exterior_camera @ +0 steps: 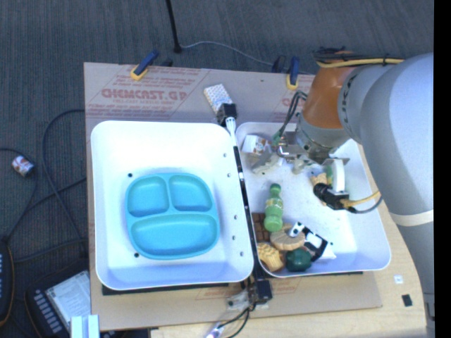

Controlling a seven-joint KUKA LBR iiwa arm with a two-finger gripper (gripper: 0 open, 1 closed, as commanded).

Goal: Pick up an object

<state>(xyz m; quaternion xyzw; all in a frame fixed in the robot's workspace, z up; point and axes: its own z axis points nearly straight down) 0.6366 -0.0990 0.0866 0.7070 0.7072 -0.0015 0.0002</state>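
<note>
Left bin (106,189), centre-left of frame: one blue tray (171,213) with three compartments, nothing else.

Right bin (366,252), centre-right: the pickable clutter. Green bottle (273,208) upright-ish mid-bin; cookie (285,241), dark green lump (298,260) and a black-and-white toy (310,239) bunched at the lower edge.

Gripper (299,153), upper right, low over the bin's far end near small pale bits; cannot tell how the fingers are set.

Advice: take the bottle, which stands apart from the heap, centring over its body and closing across its width.
</note>
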